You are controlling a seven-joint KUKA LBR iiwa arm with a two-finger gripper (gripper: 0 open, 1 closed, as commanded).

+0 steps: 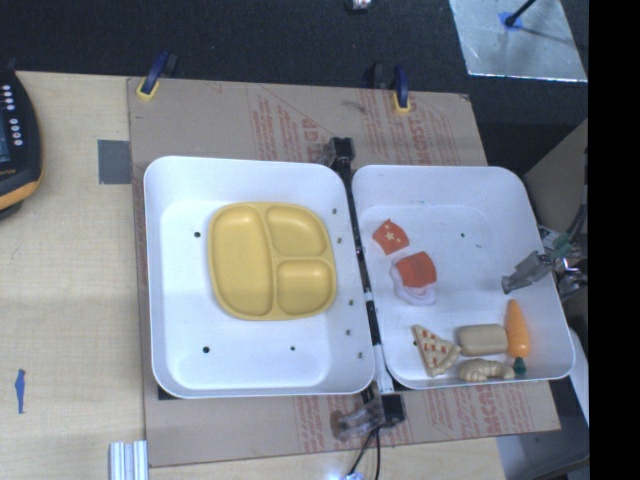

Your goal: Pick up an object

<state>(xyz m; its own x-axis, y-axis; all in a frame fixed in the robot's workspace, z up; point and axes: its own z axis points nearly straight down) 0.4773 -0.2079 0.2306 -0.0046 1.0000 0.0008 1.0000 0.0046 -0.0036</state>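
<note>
The right bin point(470, 193) holds several toy foods. A red wedge point(391, 236) lies near its left wall, and a red and white piece point(415, 273) sits just below that. Along the front are a pizza slice point(434, 349), a tan bread block point(481, 339), a pale croissant-like piece point(485, 370) and an orange carrot point(516, 329). My gripper point(522, 274) reaches in at the bin's right rim, just above the carrot and apart from it. I see nothing held in it.
The left bin point(175, 268) carries a yellow divided plate point(271, 260). Both bins rest on a cardboard sheet point(300, 118) held by clamps. A black and orange pendant point(15, 138) lies at the far left of the bench.
</note>
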